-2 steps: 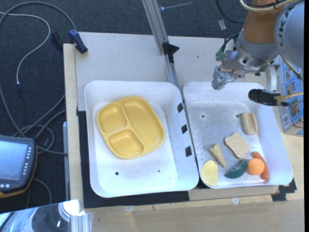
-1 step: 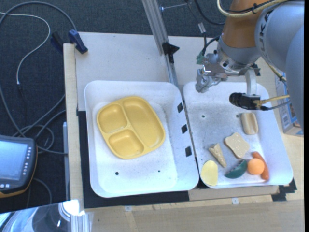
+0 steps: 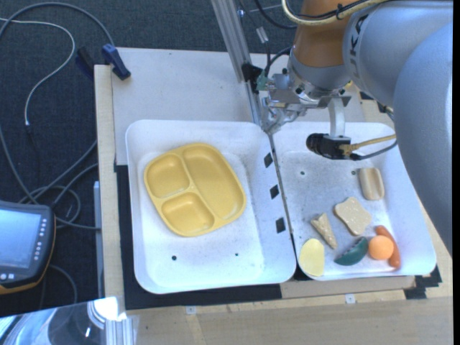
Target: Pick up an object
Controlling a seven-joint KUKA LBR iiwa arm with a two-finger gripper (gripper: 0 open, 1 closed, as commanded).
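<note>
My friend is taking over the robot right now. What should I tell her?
Gripper: up at the top edge where the two bins meet, holding nothing visible; whether its jaws are open can't be told.
Left bin: a yellow divided tray.
Right bin: toy food low on the right, including a bread slice, an orange and a cheese wedge.
Done: nothing picked.
Left: lower onto one item and lift.

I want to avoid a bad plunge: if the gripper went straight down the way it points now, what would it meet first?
Probably the back rim where the two bins meet: the gripper hangs there, away from the food items. Depth is hard to judge from this slant.
</note>
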